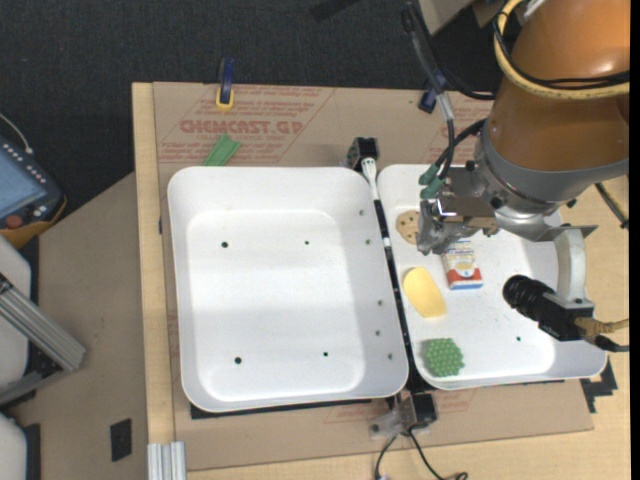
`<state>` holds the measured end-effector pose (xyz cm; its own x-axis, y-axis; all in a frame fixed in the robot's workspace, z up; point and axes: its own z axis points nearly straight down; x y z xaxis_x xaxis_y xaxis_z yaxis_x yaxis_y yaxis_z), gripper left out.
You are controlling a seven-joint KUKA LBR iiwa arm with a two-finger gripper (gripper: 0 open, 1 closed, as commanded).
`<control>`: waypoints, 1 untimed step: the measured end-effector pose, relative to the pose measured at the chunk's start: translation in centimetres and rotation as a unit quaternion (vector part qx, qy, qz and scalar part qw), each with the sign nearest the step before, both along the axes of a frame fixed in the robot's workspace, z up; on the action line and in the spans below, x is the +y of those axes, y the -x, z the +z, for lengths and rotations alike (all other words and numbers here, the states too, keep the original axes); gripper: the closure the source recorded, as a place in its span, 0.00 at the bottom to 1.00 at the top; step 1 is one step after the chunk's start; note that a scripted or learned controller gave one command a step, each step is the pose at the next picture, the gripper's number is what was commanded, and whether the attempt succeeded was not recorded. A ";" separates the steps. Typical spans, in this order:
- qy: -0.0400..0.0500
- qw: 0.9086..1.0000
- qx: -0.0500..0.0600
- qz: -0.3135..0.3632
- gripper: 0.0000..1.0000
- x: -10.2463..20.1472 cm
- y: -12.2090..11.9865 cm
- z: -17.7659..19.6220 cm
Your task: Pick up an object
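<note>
Robotics lab — arm (560, 98) over clamped white bins (270, 298).

End effector (436, 236) over rt bin (490, 340) (cookie (406, 225) just beside), yellow lump (424, 293) near.

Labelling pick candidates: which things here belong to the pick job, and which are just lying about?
Job:
gripper
right white bin, holding:
round tan speckled disc
yellow oblong lump
small red-and-white carton
green bumpy cluster

Lying about:
left white bin
flat green strip on the cardboard
blue-and-yellow clamp at the board's far edge
</note>
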<state>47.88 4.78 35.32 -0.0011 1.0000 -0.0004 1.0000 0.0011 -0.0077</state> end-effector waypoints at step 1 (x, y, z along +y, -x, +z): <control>-0.001 1.000 -0.009 0.001 1.00 1.5 -1.8 7.4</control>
<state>49.70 6.31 42.70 -0.0026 1.0000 0.0015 0.9999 0.0025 0.0103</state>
